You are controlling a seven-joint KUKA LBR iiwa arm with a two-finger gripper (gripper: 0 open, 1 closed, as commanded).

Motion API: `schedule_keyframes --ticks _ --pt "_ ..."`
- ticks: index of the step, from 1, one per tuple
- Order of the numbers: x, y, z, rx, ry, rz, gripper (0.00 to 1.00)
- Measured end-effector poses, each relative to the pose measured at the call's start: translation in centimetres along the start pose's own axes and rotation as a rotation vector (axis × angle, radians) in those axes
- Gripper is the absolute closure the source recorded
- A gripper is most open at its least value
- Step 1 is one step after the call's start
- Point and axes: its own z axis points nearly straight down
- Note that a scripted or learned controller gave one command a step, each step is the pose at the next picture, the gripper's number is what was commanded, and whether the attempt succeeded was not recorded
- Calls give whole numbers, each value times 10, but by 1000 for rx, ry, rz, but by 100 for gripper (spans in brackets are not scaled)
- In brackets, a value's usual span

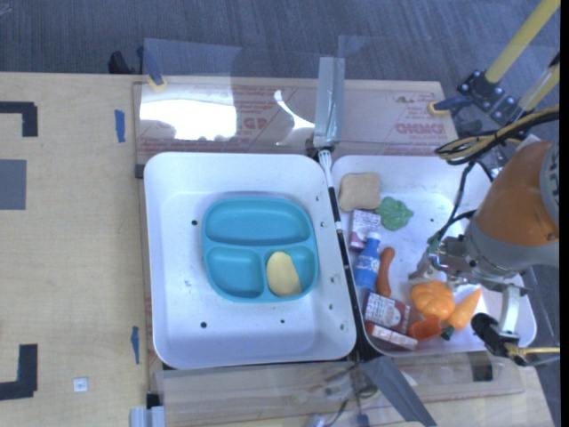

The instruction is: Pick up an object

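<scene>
The right bin (427,181) holds a jumble of items. There is a tan bread slice (359,189), a green leafy piece (395,212), a small carton (363,228), a blue bottle (366,261), a red-orange sausage shape (385,272), a red and white box (384,312), an orange pumpkin-like fruit (432,299) and a carrot (463,310). My gripper (442,267) hangs low over the right bin, right above the orange fruit's upper edge. The grey wrist and orange band hide the bin's right side.
The left bin (169,265) carries a blue divided tray (233,229) with a yellow oval fruit (283,274) in its lower right compartment. A metal divider (327,105) stands behind the two bins. Cables and a yellow pole (524,34) are at upper right.
</scene>
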Motion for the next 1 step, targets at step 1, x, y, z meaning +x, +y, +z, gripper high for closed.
schedule_keyframes --ticks 1 --pt "63 9 -123 -2 -1 -57 100"
